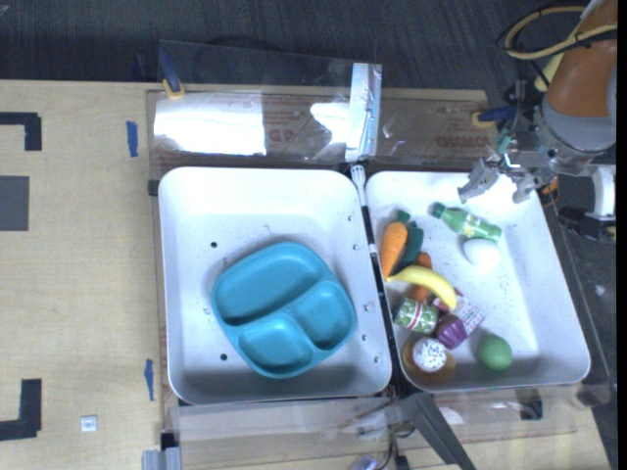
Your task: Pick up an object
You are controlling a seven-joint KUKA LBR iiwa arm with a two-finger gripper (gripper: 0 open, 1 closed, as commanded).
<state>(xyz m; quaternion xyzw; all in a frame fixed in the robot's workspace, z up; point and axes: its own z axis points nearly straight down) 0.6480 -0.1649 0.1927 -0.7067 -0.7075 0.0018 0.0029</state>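
Left bin (186,223) holds a blue divided tray (282,306). Right bin (549,292) holds a banana (423,282), carrot (392,246), green bottle (466,222) and lime (495,352). Gripper (502,182), jaws apart and empty, hovers above the bin's far edge.

A blue divided tray (283,306) lies in the left white bin (186,204) on the wooden bench (69,262).

Wooden bench (69,292), two white bins (186,262) side by side on it
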